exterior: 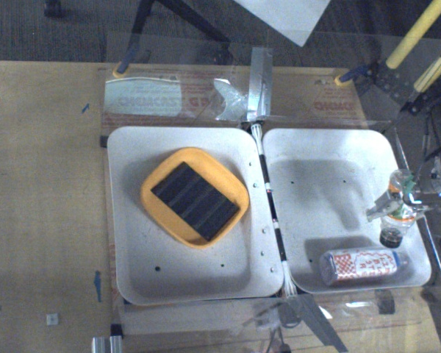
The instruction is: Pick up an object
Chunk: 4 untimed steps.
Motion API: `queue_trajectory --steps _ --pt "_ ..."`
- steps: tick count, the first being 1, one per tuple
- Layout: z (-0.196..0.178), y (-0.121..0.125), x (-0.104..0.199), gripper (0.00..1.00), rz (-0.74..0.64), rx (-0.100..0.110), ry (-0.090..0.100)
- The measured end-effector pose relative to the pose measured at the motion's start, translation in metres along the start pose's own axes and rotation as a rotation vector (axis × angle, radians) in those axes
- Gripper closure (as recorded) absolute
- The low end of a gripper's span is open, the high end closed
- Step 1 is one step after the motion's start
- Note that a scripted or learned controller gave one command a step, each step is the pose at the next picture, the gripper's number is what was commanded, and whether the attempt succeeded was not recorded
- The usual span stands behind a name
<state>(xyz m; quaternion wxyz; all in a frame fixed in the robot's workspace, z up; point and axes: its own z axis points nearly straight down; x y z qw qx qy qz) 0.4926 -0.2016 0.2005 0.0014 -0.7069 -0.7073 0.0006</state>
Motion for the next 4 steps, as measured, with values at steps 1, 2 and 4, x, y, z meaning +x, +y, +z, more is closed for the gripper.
queue_trajectory --steps 1,2,4 --pt "0.100 0.015 0.076 0.00 -0.070 -0.071 -0.021" --pt "0.112 0.079 0.070 0.00 -0.217 -0.013 -0.004" --pt "0.015 0.140 0.119 1.00 -0.411 -0.004 -0.003"
